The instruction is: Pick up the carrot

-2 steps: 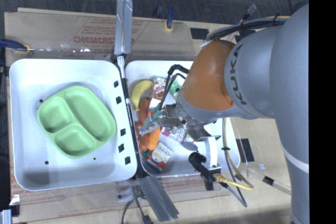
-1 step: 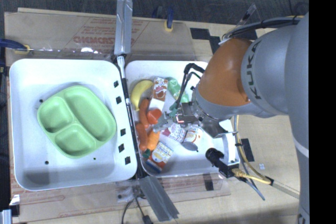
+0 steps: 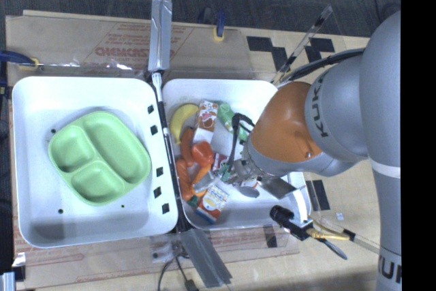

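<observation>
1. The hand (image 3: 228,174) is low in the right bin (image 3: 267,217), deep in the clutter; how far it is open cannot be told.
2. The carrot (image 3: 184,161) lies just left of it, along the bin's left wall below a banana (image 3: 180,120).
3. Judged step: reaching; next, a shift left and a clean close around the carrot.

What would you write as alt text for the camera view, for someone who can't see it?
A grey robot arm with an orange band reaches from the right into the right white bin, low over a pile holding a carrot, a banana and small food packets. The left white bin holds a green divided plate.
</observation>
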Robot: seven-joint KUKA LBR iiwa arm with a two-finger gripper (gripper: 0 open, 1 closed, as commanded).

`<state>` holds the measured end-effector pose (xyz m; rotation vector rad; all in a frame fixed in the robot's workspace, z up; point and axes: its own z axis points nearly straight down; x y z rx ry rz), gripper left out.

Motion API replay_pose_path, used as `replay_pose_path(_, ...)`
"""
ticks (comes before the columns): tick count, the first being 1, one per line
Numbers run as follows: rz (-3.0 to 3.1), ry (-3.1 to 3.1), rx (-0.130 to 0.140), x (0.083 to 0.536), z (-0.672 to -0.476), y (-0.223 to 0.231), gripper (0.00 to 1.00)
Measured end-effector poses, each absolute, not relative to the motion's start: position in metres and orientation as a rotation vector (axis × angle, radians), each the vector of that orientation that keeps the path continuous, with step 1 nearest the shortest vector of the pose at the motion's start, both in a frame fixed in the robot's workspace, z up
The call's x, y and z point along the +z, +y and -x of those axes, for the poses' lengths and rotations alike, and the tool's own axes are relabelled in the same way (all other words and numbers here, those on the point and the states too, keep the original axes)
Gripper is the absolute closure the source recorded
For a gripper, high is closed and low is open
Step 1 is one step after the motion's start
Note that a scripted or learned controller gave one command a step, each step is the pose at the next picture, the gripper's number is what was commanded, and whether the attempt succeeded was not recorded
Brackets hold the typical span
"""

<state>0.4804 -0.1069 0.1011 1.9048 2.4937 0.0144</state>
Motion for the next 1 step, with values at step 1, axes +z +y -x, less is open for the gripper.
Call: replay_pose_path(1, -1.649, 2.655, 0.012, 0.0999, -0.5434, -0.1046, 0.00)
